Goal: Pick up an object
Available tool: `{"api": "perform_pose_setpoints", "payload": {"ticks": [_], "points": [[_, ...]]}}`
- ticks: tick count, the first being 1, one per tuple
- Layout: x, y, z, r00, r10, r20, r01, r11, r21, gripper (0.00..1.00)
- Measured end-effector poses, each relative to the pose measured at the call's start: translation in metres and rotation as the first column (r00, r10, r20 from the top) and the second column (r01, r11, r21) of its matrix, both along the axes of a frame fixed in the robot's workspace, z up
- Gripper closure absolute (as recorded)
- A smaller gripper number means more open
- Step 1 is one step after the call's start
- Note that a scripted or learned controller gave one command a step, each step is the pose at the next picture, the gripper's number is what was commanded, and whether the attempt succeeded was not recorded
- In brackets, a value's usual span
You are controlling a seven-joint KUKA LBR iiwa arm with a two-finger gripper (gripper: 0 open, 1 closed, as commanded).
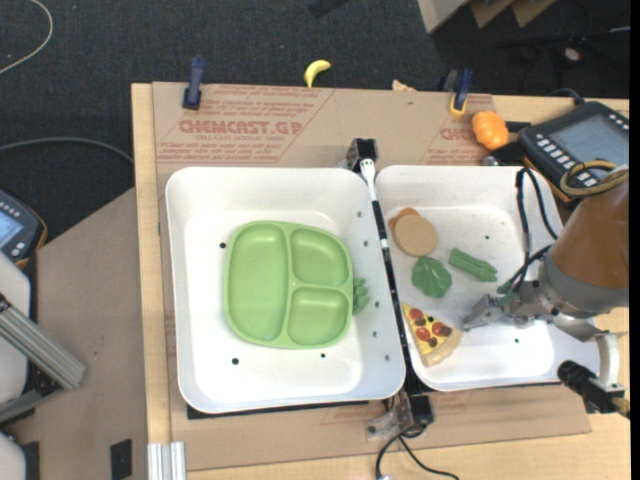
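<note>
The right bin [500, 193] holds a tan round bread piece [413, 233], a dark green leafy piece [432, 276], a light green pickle-like piece [472, 264] and a pizza slice [432, 334]. My gripper [487, 309] sits low in this bin, just right of the pizza slice and below the pickle piece. It points left toward them. I see nothing held by it. The grey and orange arm [590, 258] covers the bin's right side.
The left bin [200, 368] holds a green divided plate [290, 284] with a small green scrap [360, 293] at its right edge. A black divider strip [378, 228] runs between the bins. An orange toy [489, 128] and a pendant [575, 143] lie beyond the right bin.
</note>
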State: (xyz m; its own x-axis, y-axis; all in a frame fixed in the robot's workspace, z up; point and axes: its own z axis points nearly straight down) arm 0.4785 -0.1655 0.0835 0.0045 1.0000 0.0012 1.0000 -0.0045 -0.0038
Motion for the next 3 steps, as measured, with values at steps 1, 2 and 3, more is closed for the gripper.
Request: {"api": "perform_pose_setpoints", "payload": {"ticks": [1,2,3], "points": [[0.002,0.003,0.011,1.000,0.003,0.004,-0.003,1.000,-0.001,1.00],[0.002,0.003,0.021,1.000,0.001,0.007,-0.001,1.000,-0.003,1.00],[0.000,-0.062,0.035,1.000,0.000,0.007,0.000,1.000,-0.006,1.00]]}}
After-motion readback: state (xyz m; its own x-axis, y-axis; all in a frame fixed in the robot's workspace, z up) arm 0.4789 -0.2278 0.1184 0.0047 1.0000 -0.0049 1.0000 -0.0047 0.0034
